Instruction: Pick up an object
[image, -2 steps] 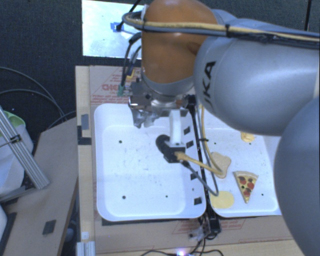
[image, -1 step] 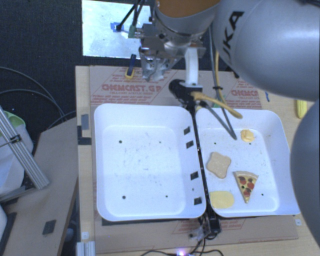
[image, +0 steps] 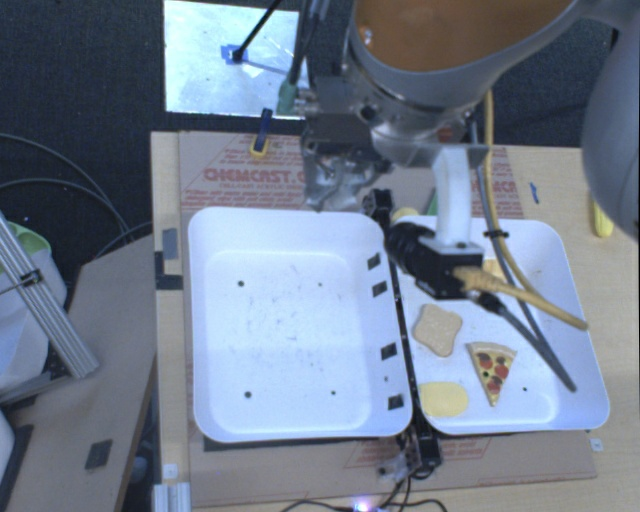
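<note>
The right bin (image: 588, 385) is the white tray under the arm (image: 450, 40). The arm is big and grey with an orange band, and it hangs over the back of the right bin. A white part (image: 453, 205) goes down from the arm to a black part (image: 428, 265). The black part is low over the right bin, close to its left wall. I cannot tell if the jaws are open or shut, and I cannot see a thing held in them. A yellow hose (image: 525, 295) and dark wires run from the black part across the middle of the right bin.

Three toy foods lie in the front half of the right bin. A slice of bread (image: 438, 330) lies just in front of the black part, and I cannot tell if they touch. A pizza slice (image: 492, 370) lies near the bread, closer to the middle of the right bin. A flat yellow round piece (image: 443, 400) lies in the front left corner of the right bin.

The left bin (image: 200, 300) sits right against the left side of the right bin. Both rest on a brown cardboard sheet (image: 240, 170) on the worktop (image: 110, 300).
</note>
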